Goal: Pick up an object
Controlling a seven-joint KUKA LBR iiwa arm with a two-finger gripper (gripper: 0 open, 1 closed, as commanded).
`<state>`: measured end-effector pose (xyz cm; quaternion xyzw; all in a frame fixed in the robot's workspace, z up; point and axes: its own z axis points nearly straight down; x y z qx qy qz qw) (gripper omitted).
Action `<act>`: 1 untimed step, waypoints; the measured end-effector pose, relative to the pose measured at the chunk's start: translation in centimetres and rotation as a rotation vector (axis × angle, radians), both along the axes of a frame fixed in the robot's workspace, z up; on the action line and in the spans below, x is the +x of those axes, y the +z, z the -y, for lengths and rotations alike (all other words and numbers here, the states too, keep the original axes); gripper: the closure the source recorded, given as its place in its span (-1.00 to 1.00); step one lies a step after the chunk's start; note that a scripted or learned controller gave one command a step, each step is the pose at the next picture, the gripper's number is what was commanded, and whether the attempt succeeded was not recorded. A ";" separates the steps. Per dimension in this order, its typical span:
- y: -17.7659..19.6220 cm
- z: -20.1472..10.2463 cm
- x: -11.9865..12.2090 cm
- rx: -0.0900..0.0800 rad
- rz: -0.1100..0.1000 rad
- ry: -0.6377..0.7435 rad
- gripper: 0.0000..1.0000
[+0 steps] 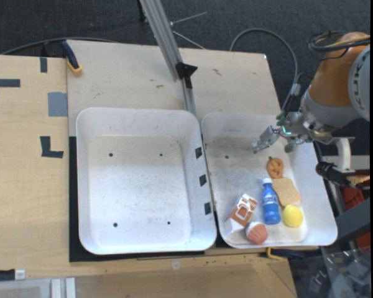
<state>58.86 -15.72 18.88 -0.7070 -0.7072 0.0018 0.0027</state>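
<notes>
My gripper hangs over the back part of the right bin, open, with nothing between its fingers. Just below it lies a small orange pretzel-shaped piece. Farther toward the front sit a blue bottle, a tan block, a yellow lemon, an orange-and-white carton and a reddish round object. All of these lie loose in the front right corner of that bin.
The left bin stands beside the right one, its rim touching it. A slanted metal pole crosses the bench behind the bins. Cables run by the arm at the right edge.
</notes>
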 end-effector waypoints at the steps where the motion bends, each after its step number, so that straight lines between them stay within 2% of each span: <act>1: 0.3 0.0 0.1 -0.001 0.005 0.002 -1.00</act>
